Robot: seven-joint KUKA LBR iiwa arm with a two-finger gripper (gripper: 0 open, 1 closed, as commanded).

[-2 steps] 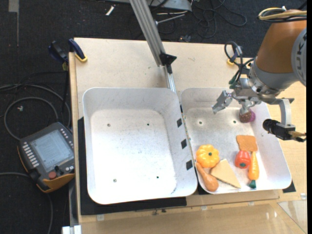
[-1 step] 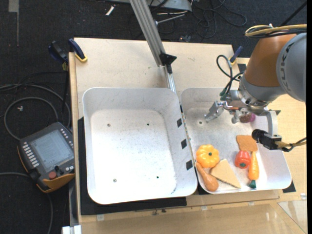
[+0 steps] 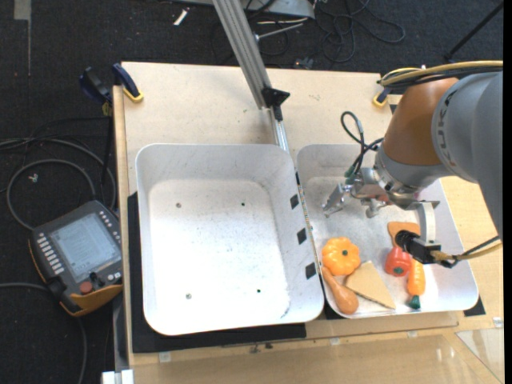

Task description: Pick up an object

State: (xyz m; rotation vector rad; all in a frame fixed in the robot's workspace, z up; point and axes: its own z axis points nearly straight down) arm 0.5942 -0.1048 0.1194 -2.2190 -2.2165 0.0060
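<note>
My claw hangs with fingers spread and holding nothing over the right bin by the tabletop's right edge, above the small pumpkin toward its near rim.

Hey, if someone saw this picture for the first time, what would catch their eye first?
Probably the big grey and orange arm reaching in from the right over the right bin. Next, the bright toy food bunched at that bin's near end: a pumpkin, a tan wedge, a red pepper and a carrot. The left bin looks plain beside it.
</note>
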